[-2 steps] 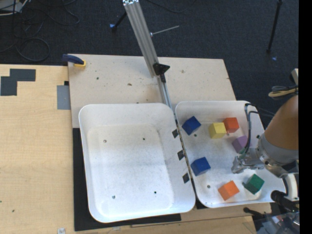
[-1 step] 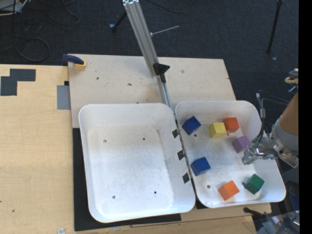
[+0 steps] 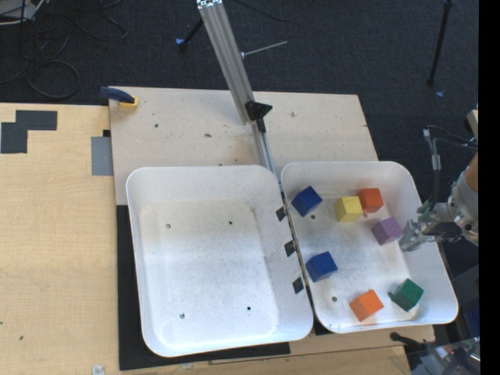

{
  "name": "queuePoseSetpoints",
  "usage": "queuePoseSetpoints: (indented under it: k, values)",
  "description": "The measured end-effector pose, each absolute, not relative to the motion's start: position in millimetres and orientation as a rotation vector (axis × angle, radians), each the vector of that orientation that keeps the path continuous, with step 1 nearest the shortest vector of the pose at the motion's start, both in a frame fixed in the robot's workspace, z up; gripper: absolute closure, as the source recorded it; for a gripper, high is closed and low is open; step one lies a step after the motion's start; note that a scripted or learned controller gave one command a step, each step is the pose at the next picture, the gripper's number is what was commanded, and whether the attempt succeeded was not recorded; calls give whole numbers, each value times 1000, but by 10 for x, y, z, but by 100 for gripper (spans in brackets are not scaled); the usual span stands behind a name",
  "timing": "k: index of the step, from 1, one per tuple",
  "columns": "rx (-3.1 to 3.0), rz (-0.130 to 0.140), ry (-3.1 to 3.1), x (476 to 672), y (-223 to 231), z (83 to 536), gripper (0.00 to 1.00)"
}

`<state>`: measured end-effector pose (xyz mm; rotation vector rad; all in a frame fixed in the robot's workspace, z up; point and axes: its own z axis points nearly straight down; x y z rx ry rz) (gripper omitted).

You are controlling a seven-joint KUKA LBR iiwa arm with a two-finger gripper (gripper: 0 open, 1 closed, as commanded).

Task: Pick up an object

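Note:
The right bin [image 3: 391,172] holds several small cubes: a blue one [image 3: 306,201] at the upper left, a yellow one [image 3: 348,208], an orange one [image 3: 370,200], a purple one [image 3: 386,230], a second blue one [image 3: 321,266], an orange one [image 3: 366,305] near the front and a green one [image 3: 407,294] at the front right. My gripper [image 3: 412,239] reaches in over the bin's right rim, just right of the purple cube and above the green one. Nothing shows between its fingers.
The left bin [image 3: 156,186] lies beside the right one, joined by black clips [image 3: 289,248]. A slanted aluminium bar [image 3: 230,57] rises behind the bins. A blue and yellow clamp [image 3: 119,97] sits at the board's back left corner.

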<state>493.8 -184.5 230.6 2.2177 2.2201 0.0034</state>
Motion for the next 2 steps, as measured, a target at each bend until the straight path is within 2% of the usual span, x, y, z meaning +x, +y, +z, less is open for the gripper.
queuePoseSetpoints:
  k: [1,2]
  values:
    - [2218,3,2220,4949,-1856,2833,100]
    - [2219,0,2228,5082,-1374,2797,100]
